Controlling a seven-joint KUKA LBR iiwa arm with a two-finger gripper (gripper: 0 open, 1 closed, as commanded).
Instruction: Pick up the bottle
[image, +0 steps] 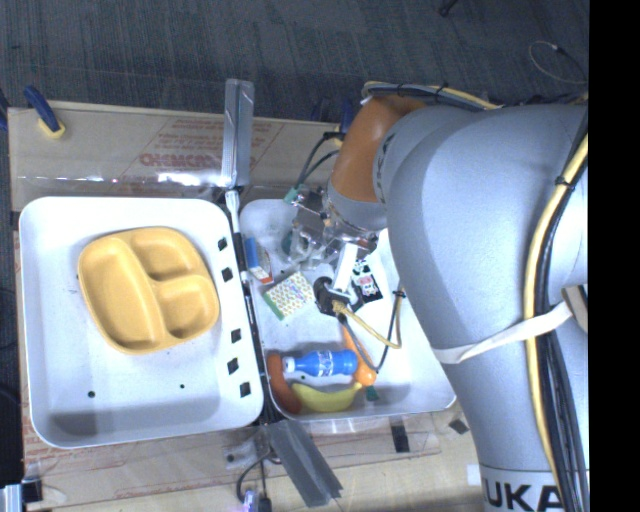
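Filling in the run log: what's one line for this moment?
pincer low in right bin, rear | bottle lying at front beside banana, not held | yellow tray in left bin

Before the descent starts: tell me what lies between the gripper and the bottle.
Nothing visible blocks it. The gripper sits over the right bin's upper part; the bottle lies on its side nearer the front wall, top exposed, with a banana touching its front side.

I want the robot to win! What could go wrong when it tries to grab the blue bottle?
1. The bottle lies on its side, wedged against the banana and an orange thing, so the gripper might grab those too, or the bottle might roll away.
2. It sits close to the right bin's near wall, so there is little room to come down beside it.
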